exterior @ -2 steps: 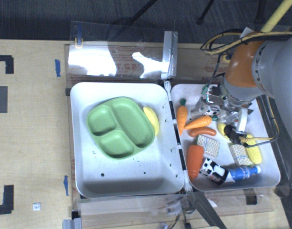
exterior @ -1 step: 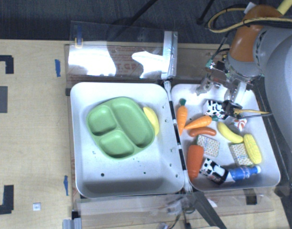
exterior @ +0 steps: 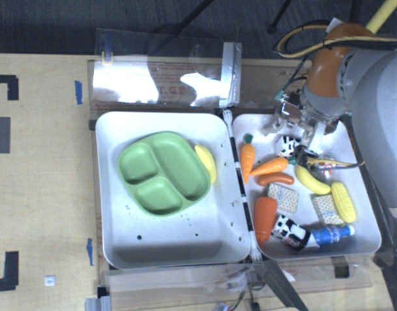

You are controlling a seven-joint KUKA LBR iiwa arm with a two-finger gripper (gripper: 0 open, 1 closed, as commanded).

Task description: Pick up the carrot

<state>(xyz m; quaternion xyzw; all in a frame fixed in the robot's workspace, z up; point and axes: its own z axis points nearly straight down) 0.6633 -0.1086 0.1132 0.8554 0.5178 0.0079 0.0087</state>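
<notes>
**Crowded right bin, pincer at its far edge**

The right bin is packed, with little bare floor between items; the widest free patch lies along its far-left corner. The left bin has broad open floor along its near edge, holding a green divided plate and a yellow piece touching the plate's right rim.

The carrot lies against the right bin's left wall, long axis running far to near, green stem at the far end and tip pointing toward the near edge. A second carrot lies just beside it, running crosswise. A larger orange-red vegetable sits near the left wall toward the near edge, beside a black-and-white toy and a blue bottle. A banana, corn cob and two waffle-like squares fill the middle.

The pincer hangs over the far edge of the right bin, well apart from the carrot. Whether it is apart or together cannot be told, and nothing is seen held in it.
</notes>
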